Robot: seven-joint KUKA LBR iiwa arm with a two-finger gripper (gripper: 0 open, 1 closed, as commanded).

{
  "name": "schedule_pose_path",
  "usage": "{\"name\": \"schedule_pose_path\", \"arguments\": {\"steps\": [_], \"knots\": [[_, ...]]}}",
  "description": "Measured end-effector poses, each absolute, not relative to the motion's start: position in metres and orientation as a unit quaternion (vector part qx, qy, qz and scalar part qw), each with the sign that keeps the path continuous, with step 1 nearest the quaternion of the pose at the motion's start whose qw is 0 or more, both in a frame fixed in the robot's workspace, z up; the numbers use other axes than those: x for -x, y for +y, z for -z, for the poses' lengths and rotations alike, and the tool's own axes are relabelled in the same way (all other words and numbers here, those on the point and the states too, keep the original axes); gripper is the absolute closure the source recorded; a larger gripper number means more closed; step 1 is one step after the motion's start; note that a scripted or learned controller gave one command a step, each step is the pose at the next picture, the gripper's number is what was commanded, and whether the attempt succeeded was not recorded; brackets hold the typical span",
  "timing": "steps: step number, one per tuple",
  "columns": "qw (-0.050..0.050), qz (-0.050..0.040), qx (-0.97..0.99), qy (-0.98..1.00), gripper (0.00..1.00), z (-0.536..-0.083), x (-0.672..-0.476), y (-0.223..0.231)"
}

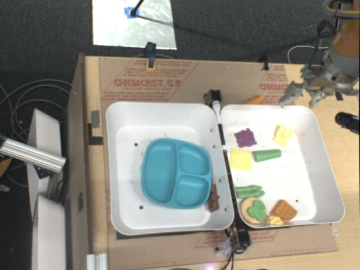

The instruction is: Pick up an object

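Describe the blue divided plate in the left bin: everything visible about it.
The blue divided plate is a light blue, smooth, plastic-looking dish with rounded corners. Raised ridges split it into three compartments: one large on its left side, two smaller on its right. It lies flat, right way up, slightly rotated, on the floor of the left bin, toward that bin's lower right. Nothing lies in it. A small brown object sits at its lower right edge.

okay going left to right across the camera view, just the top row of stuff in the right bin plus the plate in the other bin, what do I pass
Blue divided plate → purple piece → small yellow block.
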State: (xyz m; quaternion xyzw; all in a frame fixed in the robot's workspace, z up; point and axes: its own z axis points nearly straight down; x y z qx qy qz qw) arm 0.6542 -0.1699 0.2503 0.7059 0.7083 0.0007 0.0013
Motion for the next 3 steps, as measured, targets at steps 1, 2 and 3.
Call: {"name": "schedule_pose_path", "arguments": {"steps": [1,2,3], "knots": [[-0.001,0.0009,-0.707,0.708,0.0,-0.2,-0.626,-0.164],[0.0,-0.0009,-0.704,0.71,0.0,-0.099,-0.646,-0.103],[0.001,-0.0005,-0.705,0.709,0.0,-0.085,-0.65,-0.094]]}}
